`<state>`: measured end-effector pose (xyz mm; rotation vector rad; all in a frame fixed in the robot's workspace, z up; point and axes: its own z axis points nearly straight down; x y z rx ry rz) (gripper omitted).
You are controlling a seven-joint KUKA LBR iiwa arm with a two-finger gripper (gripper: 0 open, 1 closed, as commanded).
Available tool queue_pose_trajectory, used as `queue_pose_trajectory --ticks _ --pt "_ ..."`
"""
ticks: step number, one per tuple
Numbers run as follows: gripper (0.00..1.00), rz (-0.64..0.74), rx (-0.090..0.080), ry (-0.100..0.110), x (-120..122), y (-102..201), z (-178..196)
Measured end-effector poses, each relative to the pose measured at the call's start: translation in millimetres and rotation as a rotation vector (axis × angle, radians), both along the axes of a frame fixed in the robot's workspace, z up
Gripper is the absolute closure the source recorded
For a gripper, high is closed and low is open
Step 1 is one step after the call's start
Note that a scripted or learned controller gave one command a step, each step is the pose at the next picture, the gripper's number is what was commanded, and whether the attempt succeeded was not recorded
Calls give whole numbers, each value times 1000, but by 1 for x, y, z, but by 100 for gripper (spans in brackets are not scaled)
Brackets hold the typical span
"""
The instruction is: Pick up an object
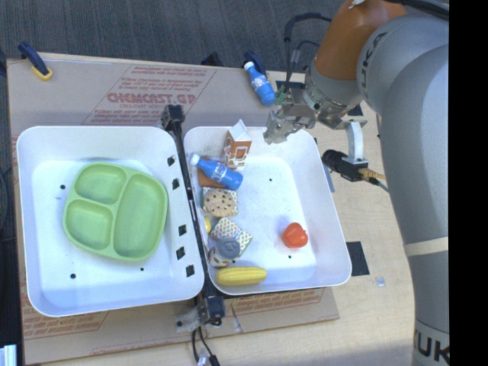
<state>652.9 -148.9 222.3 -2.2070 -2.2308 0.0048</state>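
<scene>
Pincer (278,130) hovering over the right bin's (329,227) far rim, nothing between its fingers; whether they are spread cannot be told.

The objects are lying along that bin's left wall: small carton (238,149), blue bottle (219,172), yellow corn-like toy (241,275), with a red tomato (295,235) apart. Descending here is risking a rim strike or a crowded, slipping grasp. The cardboard (145,90) beneath reads "CHEMCAST GP".

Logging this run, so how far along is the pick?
Nothing looks picked yet. The pincer hangs over the right bin's far rim, with nothing seen between its fingers. The tomato, bottle, carton and corn all lie in the bin. Descent, grasp and lift remain.
</scene>
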Motion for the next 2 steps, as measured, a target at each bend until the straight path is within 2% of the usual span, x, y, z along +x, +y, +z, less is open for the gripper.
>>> queue_pose_trajectory --ticks 1,2 --pt "100 -2 0 -1 -44 68 4" --pt "0 -3 -1 -1 -44 67 4"
